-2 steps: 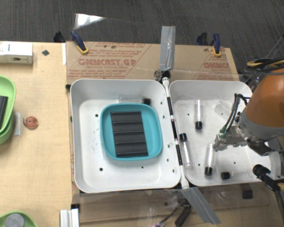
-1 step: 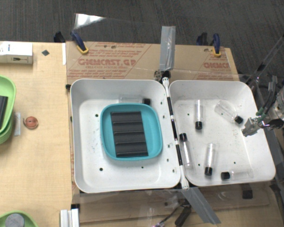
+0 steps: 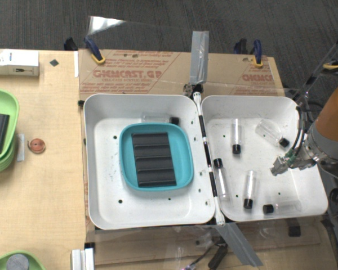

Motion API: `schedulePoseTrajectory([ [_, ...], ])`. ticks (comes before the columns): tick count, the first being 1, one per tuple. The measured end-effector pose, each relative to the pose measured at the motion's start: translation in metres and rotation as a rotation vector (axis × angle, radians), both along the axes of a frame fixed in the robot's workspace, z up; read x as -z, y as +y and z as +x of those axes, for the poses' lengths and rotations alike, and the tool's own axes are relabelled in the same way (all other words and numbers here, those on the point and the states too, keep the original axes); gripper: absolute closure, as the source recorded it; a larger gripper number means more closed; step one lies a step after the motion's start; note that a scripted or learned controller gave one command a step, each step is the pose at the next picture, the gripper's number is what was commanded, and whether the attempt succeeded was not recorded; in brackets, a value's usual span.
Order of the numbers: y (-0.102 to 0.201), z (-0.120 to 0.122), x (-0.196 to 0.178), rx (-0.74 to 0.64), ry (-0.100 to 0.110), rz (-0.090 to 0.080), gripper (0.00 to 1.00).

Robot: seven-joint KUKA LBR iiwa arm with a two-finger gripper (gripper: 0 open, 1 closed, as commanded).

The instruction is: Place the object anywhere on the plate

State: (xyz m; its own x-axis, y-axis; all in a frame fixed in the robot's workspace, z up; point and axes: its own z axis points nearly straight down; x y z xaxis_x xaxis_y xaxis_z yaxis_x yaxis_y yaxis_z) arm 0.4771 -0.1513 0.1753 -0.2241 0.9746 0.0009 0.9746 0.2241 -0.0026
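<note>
A teal square plate (image 3: 185,151) sits in the left white bin (image 3: 101,167), with a dark ridged block (image 3: 154,159) lying on it. Several clear tubes with black caps lie in the right bin (image 3: 231,207): one upright in the picture (image 3: 235,135), one tilted near the back right (image 3: 270,132), one toward the front (image 3: 248,189), and one along the front wall (image 3: 280,208). My gripper (image 3: 280,166) hangs over the right side of the right bin, between the tilted tube and the front ones, touching none of them as far as I can see.
Another tube (image 3: 219,180) lies along the divider between the bins. A small black piece (image 3: 174,120) sits behind the plate. Left of the bins, a green tray (image 3: 5,151) and a small round orange thing (image 3: 37,145) rest on the wooden bench.
</note>
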Motion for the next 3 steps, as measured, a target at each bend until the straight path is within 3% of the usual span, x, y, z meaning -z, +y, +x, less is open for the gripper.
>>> schedulePoseTrajectory([
  [1, 0.046, 0.001, -0.057, -0.165, -0.004, -0.001, 1.00],
  [2, 0.074, 0.001, -0.024, -0.409, -0.002, 0.000, 1.00],
  [3, 0.111, 0.001, -0.031, -0.536, -0.003, 0.000, 1.00],
])
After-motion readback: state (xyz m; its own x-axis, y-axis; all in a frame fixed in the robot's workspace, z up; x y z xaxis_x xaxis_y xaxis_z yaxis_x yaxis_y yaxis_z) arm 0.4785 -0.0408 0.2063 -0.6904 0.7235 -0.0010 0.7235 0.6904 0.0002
